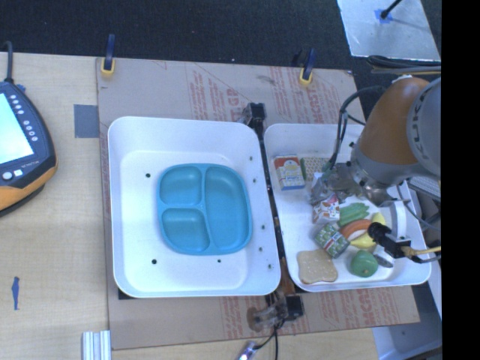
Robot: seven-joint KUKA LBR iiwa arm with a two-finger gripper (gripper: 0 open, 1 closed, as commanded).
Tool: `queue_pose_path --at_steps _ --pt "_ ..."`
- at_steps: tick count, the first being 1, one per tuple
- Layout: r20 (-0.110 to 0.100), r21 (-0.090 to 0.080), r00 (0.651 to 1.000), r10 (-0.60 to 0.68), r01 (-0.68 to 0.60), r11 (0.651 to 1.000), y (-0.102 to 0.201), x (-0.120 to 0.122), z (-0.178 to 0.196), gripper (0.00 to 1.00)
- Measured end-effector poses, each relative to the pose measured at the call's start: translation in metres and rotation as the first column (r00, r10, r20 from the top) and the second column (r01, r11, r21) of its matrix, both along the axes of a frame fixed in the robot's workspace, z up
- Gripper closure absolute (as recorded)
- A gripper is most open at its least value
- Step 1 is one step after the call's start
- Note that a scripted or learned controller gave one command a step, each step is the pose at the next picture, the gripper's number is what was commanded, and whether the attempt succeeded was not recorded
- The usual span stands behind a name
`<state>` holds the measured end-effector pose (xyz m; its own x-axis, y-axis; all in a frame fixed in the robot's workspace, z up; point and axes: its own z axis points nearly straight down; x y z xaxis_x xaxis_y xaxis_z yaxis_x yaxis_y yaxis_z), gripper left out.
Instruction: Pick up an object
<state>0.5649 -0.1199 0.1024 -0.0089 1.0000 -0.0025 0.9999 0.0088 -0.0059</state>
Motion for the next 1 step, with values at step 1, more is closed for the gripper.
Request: queue_pose_path --at_steps 1 --pt "0.004 0.003 1.0 -0.004 0.004 1.0 0.062 0.0031 0.0899 1.0"
